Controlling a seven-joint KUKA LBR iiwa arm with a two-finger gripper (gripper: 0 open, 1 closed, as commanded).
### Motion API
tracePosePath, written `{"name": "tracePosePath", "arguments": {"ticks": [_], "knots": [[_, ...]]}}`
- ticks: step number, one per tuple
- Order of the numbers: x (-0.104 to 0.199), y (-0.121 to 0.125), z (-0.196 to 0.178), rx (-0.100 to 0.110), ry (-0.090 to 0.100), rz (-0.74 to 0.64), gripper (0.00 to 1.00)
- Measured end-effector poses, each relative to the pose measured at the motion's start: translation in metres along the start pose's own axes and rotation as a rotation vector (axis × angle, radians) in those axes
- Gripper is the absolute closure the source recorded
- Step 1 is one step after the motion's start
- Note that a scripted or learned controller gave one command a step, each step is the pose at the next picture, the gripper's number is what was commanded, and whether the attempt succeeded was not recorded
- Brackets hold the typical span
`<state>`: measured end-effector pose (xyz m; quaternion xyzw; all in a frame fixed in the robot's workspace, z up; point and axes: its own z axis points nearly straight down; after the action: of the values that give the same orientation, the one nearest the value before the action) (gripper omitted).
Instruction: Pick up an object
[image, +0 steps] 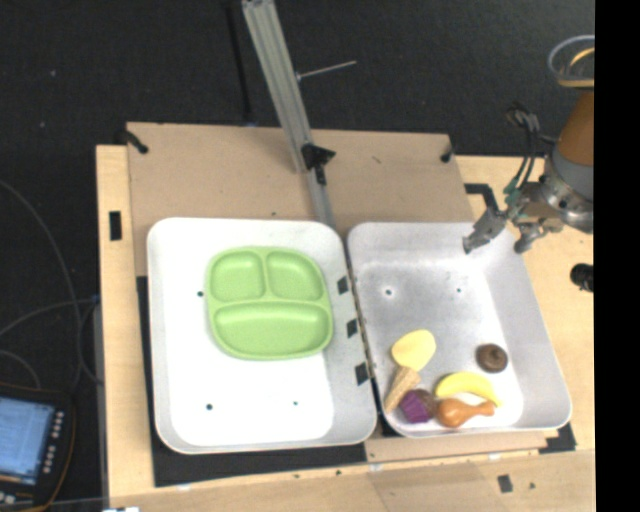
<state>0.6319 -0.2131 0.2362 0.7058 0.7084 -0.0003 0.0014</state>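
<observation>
- Dark floor surrounds a pale wooden bench (240, 165) carrying two shallow white bins side by side, with a slanted metal post (285, 85) rising behind them.
- Inside the left bin (250, 410) lies a green divided plate (268, 303), three compartments, nothing on it.
- At the near end of the right bin (440, 265) sits a cluster of toy food: an ice cream cone (408, 362) with a yellow scoop, a banana (468, 385), a chicken drumstick (462, 409), a purple piece (415, 405) I cannot name, and a brown doughnut-like disc (490, 357) a little apart.
- My gripper (500, 232) hangs over the far right corner of that bin, well away from the toys, fingers spread and pinching nothing.
- I judge the disc the easiest target: it stands clear of its neighbours, leaving room for both fingers.
- These toys look like light, hard plastic, probably smooth and slippery, so I would close across the disc's middle, square to its sides.
- The cone and drumstick touch others, so grabbing there risks a nudge.
</observation>
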Motion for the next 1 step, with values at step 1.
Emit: {"name": "tracePosePath", "arguments": {"ticks": [1], "knots": [[-0.0001, -0.0001, 0.0000, 0.000, -0.001, -0.001, 0.00]]}}
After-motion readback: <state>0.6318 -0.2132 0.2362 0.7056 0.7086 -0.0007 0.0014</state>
